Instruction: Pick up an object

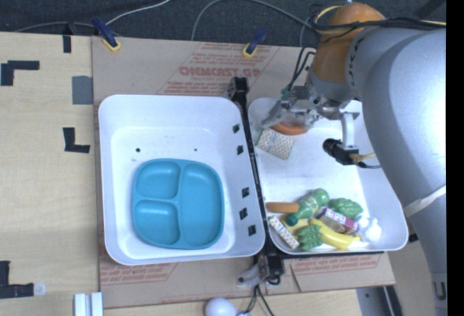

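Cut off by the right edge: the bulky grey robot arm (406, 104), covering the right rim of the shallow white right-hand bin (312, 162). Hidden under the wrist: the gripper's fingertips, open or shut impossible to tell. Partly covered there: a flat orange-red piece (291, 129) above a speckled beige block (276, 143). Overlapping in a heap of small toy foods (319, 220), outlines hard to separate. Cropped at the bottom edge: a white rounded object (217, 306).

Left white bin (116, 162): holds blue three-compartment plate (177, 204), set toward 5 o'clock. Cardboard sheet (210, 68) under both bins, printed red. Two blue-and-yellow clamps (109, 38) at its 12 o'clock edge. Black tape marks (72, 140) on wooden bench (43, 198), 9 o'clock
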Available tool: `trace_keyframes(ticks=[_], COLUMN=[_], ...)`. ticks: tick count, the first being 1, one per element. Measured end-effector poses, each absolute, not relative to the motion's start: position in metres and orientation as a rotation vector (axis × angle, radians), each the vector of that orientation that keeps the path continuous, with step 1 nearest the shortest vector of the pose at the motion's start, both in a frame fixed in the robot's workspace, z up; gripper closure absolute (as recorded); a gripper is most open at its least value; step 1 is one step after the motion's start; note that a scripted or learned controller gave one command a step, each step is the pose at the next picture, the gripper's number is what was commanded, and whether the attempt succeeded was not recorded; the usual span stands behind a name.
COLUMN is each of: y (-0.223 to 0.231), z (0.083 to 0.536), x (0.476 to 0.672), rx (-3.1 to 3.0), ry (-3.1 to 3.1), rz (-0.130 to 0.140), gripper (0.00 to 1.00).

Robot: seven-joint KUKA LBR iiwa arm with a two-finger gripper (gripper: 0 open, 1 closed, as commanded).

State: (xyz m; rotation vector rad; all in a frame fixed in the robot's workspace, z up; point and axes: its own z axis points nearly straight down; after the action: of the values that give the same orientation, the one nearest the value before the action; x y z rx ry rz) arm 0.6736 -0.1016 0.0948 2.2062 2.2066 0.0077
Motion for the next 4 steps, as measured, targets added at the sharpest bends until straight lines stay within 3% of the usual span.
trace_keyframes(ticks=[4], y=[-0.103], z=[0.092], x=[0.663], rx=[2.207], ry=[2.214], rz=[0.013], gripper=[0.00])
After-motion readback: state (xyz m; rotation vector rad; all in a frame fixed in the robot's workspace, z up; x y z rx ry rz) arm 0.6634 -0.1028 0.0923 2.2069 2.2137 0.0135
